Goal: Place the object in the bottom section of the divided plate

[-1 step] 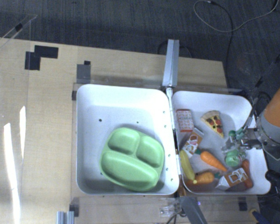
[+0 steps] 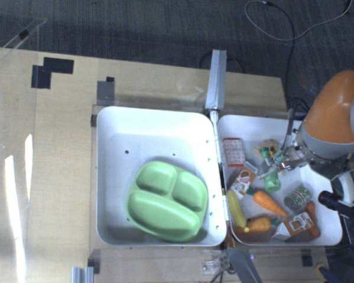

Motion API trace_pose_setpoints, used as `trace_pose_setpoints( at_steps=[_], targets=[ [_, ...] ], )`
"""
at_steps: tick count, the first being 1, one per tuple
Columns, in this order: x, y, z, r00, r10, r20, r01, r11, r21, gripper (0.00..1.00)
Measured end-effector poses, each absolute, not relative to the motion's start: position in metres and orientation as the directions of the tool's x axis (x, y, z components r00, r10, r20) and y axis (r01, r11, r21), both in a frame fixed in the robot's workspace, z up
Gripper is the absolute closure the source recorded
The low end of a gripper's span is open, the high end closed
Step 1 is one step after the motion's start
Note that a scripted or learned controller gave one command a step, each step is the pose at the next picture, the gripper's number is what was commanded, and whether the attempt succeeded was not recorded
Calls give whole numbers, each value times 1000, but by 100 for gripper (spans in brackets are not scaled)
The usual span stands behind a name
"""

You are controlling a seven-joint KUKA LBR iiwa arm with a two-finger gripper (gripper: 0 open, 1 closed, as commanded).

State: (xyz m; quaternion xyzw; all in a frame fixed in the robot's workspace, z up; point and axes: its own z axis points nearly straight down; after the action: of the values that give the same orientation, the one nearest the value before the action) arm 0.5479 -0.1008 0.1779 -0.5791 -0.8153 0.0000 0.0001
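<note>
The wooden bench (image 2: 51, 178) carries 2 white bins. The left bin (image 2: 115, 135) keeps the green divided plate (image 2: 168, 199) ready, its bottom section vacant. The right bin (image 2: 332, 232) collects toy food, where the arm (image 2: 338, 111) lowers its gripper (image 2: 280, 164); I cannot tell its opening, and no object is chosen visibly

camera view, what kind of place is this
Probably a robot lab bench set up for pick-and-place trials. A grey and orange arm reaches over two white bins: the right bin holds toy food, the left bin holds a green divided plate, and a loose cable lies behind.
</note>
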Motion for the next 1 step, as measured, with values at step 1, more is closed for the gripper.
trace_pose_setpoints(
  at_steps=[1],
  targets=[
    [574,-138,123,-299,954,0,954,299,-1,100]
  ],
)
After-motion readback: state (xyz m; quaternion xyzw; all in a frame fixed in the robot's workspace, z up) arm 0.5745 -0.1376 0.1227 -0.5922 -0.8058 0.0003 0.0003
